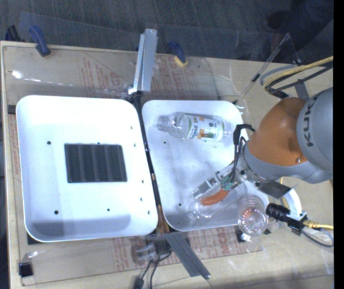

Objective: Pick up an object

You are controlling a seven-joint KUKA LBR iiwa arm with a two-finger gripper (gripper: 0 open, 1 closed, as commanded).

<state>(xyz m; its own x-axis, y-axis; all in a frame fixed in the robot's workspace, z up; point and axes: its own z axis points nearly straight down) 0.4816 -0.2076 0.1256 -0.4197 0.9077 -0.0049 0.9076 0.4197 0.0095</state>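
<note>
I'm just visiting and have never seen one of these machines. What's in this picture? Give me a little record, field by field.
arm: grey with an orange band, reaching in from the right over the right bin
gripper: low in the right bin, at an orange object
orange object: lying near the bin's front right corner, amid clear plastic
plastic bottle: clear, labelled, lying on its side at the back of the right bin
left bin: white, with a dark ribbed rectangle in its middle
clear cup: just outside the right bin's front right corner

A robotics lab: clamped bench (15, 65), twin bins (33, 110), cabling (292, 71).
</note>
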